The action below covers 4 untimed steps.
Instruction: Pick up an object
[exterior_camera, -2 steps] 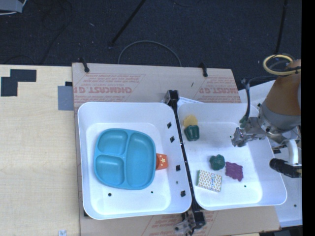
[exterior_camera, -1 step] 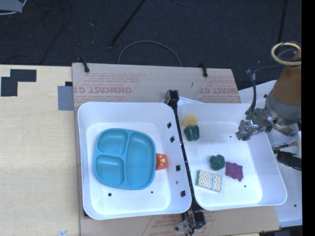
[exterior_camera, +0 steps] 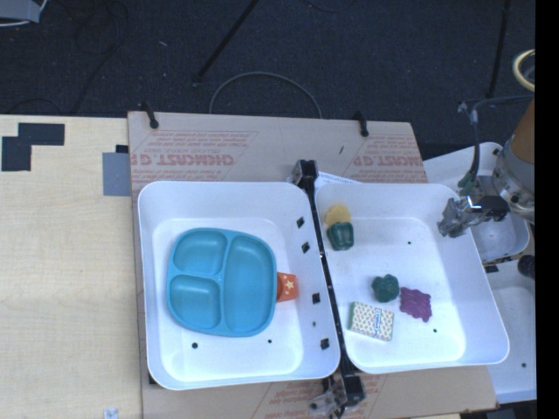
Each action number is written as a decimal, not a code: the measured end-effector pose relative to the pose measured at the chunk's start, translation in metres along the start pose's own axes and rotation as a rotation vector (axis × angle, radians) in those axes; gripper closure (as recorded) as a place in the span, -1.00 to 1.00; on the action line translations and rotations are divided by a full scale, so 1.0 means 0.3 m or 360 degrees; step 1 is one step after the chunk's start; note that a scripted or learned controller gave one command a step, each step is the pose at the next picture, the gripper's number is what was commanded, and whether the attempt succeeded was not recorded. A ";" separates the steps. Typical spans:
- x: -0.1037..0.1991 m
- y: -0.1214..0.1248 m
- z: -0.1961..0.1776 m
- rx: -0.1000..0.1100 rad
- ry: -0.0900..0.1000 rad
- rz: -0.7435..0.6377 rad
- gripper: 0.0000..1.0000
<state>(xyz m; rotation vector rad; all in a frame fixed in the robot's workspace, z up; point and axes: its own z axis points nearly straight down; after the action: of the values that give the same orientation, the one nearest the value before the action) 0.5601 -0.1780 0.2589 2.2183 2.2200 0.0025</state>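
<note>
Left bin (exterior_camera: 166,234): holding a blue divided plate (exterior_camera: 222,281), an orange block (exterior_camera: 286,286) sitting at its 3 o'clock.
Right bin (exterior_camera: 454,330): offering candidates, with green pepper (exterior_camera: 341,235), dark green piece (exterior_camera: 385,287), purple piece (exterior_camera: 416,303), card (exterior_camera: 372,320).
Gripper (exterior_camera: 456,217): hovering at that bin's 2 o'clock rim, carrying nothing; whether released or clenched, cannot tell.

The floor (exterior_camera: 367,51) at the top is dark, almost black, with a rough carpet-like surface. Several thin cables (exterior_camera: 262,81) lie on it, one making a curved loop, and a straight dark rod (exterior_camera: 231,33) crosses it at a slant. On the left stands a pale wooden worktop (exterior_camera: 61,278), and it carries some dark grey rectangular marks (exterior_camera: 39,142) near its upper edge. A brown cardboard sheet (exterior_camera: 262,151) with red printed letters, seen upside down, lies in the middle. The light is even and soft, without strong shadows.
</note>
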 end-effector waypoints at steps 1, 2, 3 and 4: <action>0.180 -0.008 0.053 0.0012 0.0006 -0.0005 1.00; 0.355 -0.027 0.032 0.0011 0.0006 -0.0006 1.00; 0.509 -0.023 0.065 0.0012 0.0005 -0.0004 1.00; 0.697 -0.059 0.051 0.0013 0.0004 -0.0005 1.00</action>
<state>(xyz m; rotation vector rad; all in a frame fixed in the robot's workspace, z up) 0.5423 0.0310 0.2432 2.2204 2.2291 -0.0036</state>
